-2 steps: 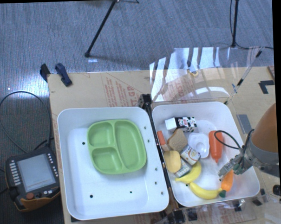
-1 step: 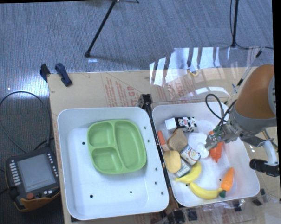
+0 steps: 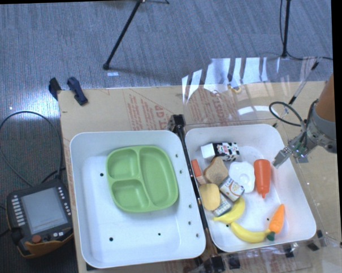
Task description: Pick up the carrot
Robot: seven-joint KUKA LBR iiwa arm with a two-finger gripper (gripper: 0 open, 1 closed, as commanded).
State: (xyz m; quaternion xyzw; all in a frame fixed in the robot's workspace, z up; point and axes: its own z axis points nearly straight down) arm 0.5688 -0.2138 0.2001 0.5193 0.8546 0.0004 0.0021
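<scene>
The gripper (image 3: 290,152) hangs over the right bin's (image 3: 293,221) far edge, its grip state unreadable, well short of the carrot (image 3: 277,219) lying beside a banana (image 3: 249,233) near the front corner

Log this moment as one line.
carrot: lying in right bin, near front corner | tool: above bin's right rim | grasp: none

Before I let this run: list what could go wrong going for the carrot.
1. The carrot lies with its green end against the banana, so a grasp could catch both.
2. The end effector sits nearer the orange bottle, a similar colour; it may be mistaken for the carrot.
</scene>
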